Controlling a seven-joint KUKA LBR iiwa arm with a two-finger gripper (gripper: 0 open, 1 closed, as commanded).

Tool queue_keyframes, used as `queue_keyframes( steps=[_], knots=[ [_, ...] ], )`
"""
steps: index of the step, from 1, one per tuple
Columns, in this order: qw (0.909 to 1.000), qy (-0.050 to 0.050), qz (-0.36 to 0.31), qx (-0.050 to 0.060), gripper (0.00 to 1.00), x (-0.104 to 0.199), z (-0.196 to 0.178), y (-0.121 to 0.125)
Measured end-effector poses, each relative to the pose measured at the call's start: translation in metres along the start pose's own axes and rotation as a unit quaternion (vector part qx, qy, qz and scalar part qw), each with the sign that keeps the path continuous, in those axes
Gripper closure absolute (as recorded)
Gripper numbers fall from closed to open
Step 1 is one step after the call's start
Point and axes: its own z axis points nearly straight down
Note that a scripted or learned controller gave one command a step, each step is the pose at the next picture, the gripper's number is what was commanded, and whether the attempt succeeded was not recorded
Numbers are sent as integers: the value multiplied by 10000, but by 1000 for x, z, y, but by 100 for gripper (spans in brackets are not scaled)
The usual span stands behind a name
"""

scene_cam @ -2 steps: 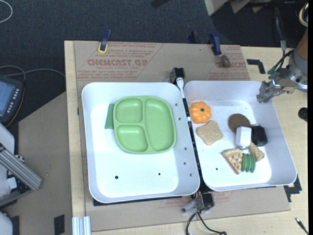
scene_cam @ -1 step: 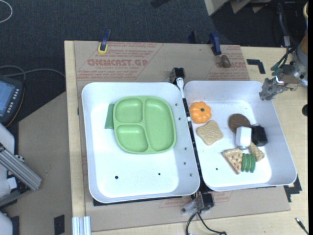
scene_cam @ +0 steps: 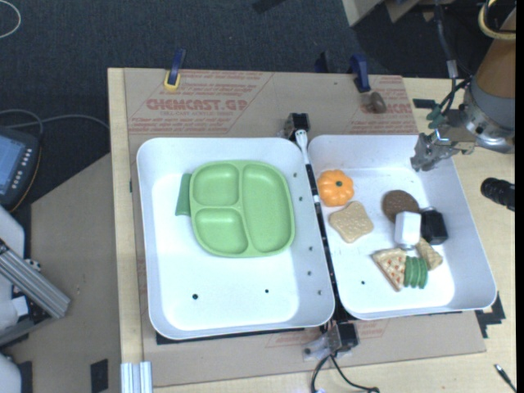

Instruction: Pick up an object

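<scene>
The right bin (scene_cam: 368,297) holds several small items. An orange pumpkin (scene_cam: 335,187) lies near its left wall, with a tan cracker (scene_cam: 351,221) just below it. A brown cookie (scene_cam: 398,202), a white block (scene_cam: 407,227) and a black piece (scene_cam: 432,225) cluster at the right. A pizza slice (scene_cam: 391,266) and a green pickle (scene_cam: 415,272) lie toward the front. My gripper (scene_cam: 427,154) hangs over the bin's far right corner, apart from all the items, with nothing visible between its fingers.
The left bin (scene_cam: 164,293) contains a green divided plate (scene_cam: 242,208). A black divider clip (scene_cam: 298,126) sits between the bins at the back. Blue and yellow clamps (scene_cam: 173,72) hold the cardboard base. The arm's wrist (scene_cam: 491,97) enters from the upper right.
</scene>
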Motion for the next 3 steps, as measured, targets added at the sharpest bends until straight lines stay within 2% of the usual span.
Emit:
queue_keyframes(
  steps=[1, 2, 3],
  knots=[
    [10000, 4, -11, 4, 100, 55, -5, -12],
    [10000, 0, 5, 13, 100, 97, 9, -39],
    [10000, -3, 5, 6, 100, 127, 21, -39]
  ],
)
